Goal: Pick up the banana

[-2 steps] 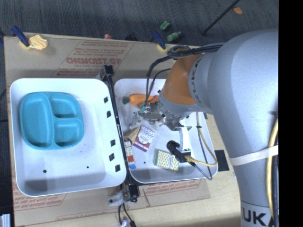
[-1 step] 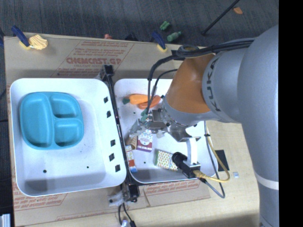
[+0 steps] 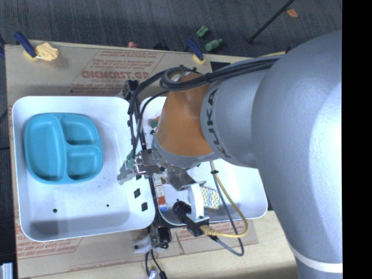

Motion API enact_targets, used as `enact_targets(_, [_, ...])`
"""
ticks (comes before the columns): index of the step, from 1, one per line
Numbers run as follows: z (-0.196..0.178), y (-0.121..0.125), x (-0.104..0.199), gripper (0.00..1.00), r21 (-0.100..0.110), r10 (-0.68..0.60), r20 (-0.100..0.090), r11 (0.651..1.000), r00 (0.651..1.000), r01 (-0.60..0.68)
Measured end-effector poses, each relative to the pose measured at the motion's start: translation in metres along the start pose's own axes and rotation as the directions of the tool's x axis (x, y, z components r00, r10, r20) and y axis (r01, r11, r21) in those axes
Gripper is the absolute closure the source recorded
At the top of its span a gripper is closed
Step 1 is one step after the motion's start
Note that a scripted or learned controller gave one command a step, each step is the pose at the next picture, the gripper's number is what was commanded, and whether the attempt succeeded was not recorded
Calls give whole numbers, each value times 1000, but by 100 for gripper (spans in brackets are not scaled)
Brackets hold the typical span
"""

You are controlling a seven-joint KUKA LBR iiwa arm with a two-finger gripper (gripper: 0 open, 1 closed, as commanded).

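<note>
Left shallow white plastic bin: holds a light-blue three-compartment plastic plate in its far-left part, with bare white floor in front of it. No yellow fruit in this bin.

Middle: the end effector sits low over the wall shared by the two bins, under the orange wrist band, with cables and bracket hardware around it. Grip state: cannot tell, as the wrist body covers it from above. Nothing visibly held.

Right shallow white plastic bin: mostly covered by the large grey robot arm. On the exposed floor strip there is a small pale patterned flat packet just right of the end effector. That's not the target.

Banana: hidden, can't place it. My judgement is that it lies in the right bin under the wrist or forearm, since the left bin is readable and has none. So the key relation is unresolved: direction from the end effector is probably right or directly below, and the long axis is unknown. A blind close risks grabbing the packet or the bin wall.
</note>
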State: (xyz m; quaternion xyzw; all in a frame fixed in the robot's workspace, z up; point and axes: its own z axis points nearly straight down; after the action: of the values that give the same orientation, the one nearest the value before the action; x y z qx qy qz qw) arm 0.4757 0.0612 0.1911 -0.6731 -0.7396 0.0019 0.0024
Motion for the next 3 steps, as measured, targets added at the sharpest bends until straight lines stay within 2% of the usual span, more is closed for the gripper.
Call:
enact_targets(1, [100,5,54,0,0,179,0,984,984,-179])
enact_targets(2, [100,28,135,0,0,86,0,996,996,-86])
enact_targets(3, [103,20,146,0,25,-343,-1,939,939,343])
